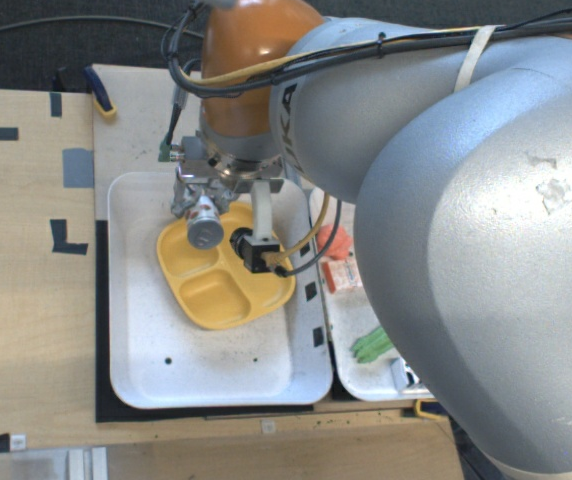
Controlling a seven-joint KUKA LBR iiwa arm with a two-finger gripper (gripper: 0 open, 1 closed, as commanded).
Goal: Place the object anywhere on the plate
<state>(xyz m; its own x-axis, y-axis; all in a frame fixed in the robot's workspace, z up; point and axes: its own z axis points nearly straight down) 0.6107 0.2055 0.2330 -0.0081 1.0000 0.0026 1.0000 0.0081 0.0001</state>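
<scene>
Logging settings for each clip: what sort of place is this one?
Probably a robotics lab bench: a big grey arm reaches over two white bins, a yellow divided plate lies in one, and tape marks the wooden bench.

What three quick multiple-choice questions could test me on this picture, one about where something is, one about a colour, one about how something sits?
1. Where does the divided plate lie?
A. In the left white bin
B. In the right white bin
C. On the bare wooden bench

2. What colour is the plate?
A. Blue
B. Yellow
C. Red

3. How does the gripper stand relative to the plate?
A. Far off over the wooden bench
B. Directly over the plate's upper part
C. Over the green item in the right bin

Answers:
1. A, the plate rests inside the left bin, near its upper end.
2. B, its compartments are plainly yellow.
3. B, the wrist and gripper overlap the plate's top edge, while the green item lies apart in the right bin.
</scene>
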